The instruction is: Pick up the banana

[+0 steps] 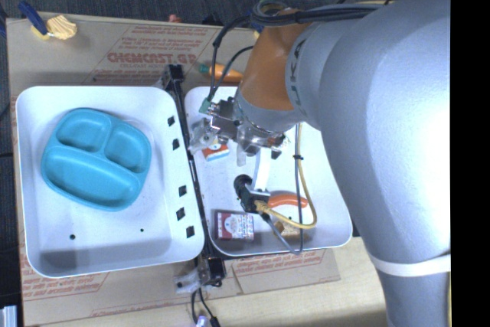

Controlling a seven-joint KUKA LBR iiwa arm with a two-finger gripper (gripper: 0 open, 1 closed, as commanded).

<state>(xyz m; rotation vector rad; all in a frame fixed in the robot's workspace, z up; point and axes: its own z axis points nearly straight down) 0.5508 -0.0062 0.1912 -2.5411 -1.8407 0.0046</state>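
Note:
My gripper point(223, 140) hangs low over the upper left part of the right bin point(337, 220), below the orange band of the wrist. Right beside its metal tip lies a small orange, white and blue item point(217, 154). An orange carrot-like piece point(292, 201) lies to the lower right of the gripper. The grey arm covers much of the right bin, so whatever lies under it is hidden.
A dark red box point(233, 226) lies at the right bin's front edge. Another orange object point(227, 73) pokes out at its back rim. The left bin point(31, 188) holds a blue divided plate point(96, 157). A yellow and blue item point(55, 27) lies on the cardboard, back left.

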